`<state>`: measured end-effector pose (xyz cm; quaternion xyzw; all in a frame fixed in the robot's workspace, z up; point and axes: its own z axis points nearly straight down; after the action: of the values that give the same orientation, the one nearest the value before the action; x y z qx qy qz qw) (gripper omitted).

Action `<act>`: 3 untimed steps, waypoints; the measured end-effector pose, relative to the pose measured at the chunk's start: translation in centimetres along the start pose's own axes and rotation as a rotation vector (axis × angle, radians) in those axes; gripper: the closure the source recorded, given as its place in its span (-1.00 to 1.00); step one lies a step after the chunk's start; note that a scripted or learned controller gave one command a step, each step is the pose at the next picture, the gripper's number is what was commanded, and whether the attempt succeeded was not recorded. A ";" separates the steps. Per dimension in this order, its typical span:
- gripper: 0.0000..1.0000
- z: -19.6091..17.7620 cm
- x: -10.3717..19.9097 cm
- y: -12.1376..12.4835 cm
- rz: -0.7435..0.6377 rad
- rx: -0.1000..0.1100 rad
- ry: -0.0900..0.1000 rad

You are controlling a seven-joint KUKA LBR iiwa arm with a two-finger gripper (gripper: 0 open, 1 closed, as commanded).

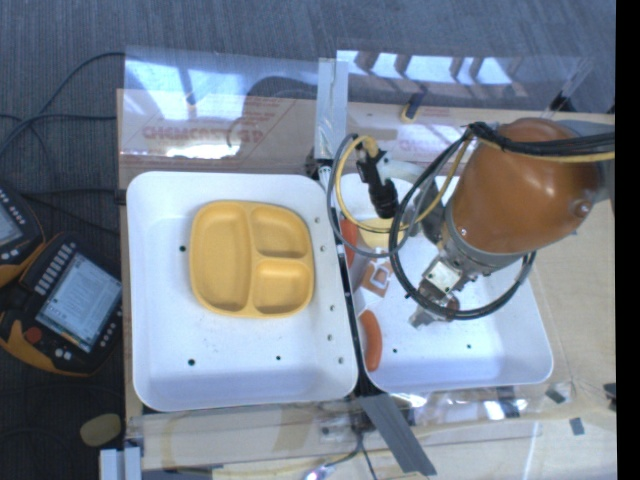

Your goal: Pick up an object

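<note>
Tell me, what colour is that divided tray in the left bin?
The divided tray is yellow, plain and unpatterned, seen clearly in the camera view from above.

Left of my tool (437,303), the yellow tray (251,259) looks like smooth matt plastic. Both white bins (150,298) have a soft plastic sheen. My orange band (520,193) above is glossy, catching light; the cables (400,218) look rubbery.

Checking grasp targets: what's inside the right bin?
Right bin: an orange object near its left wall, a small carton-like item above it. The arm covers the upper half.
</note>
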<state>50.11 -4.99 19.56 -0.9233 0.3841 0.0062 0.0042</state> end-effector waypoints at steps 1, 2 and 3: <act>1.00 -0.8 -0.2 -0.2 0.002 0.001 -0.007; 1.00 -1.6 -0.4 -0.4 0.003 0.003 -0.013; 1.00 1.3 -3.6 -2.7 -0.338 -0.004 0.007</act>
<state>49.52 -0.49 18.27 -0.9747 0.2236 0.0029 0.0017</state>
